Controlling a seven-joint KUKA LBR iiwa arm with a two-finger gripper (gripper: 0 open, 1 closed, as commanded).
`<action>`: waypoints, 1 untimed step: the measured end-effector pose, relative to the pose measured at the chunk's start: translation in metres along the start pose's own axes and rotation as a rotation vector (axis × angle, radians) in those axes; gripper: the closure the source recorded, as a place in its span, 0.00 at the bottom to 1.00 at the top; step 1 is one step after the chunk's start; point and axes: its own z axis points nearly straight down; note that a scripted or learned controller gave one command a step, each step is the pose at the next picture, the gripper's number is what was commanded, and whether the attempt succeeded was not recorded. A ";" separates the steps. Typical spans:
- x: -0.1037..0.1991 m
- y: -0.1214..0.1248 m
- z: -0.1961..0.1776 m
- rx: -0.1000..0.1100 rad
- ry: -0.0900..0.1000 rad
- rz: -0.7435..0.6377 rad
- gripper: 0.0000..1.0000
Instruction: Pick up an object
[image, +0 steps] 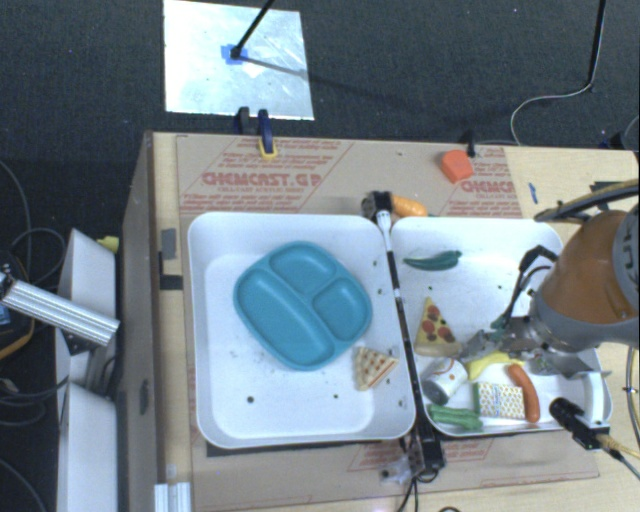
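Quick count: two white bins, left (215, 300) and right (500, 245). One blue divided plate (300, 300). Two pizza slices (375, 367) (434, 326), one green pepper (433, 261), one sausage (524, 391), one white cup (445, 381), one green bean pod (455, 416).

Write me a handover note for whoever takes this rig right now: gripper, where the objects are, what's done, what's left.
Gripper: low in the right white bin, over the toy pile; finger state unreadable, nothing visibly held.
Right bin: dark green pepper, pizza slice, yellow piece, orange-red sausage, pale patterned block, green bean pod, small white cup.
Left white bin: blue divided plastic plate, tan waffle wedge.
Done: approach. Left: grasp and lift one object.
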 end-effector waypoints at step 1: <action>-0.001 0.001 -0.011 -0.004 -0.002 -0.001 1.00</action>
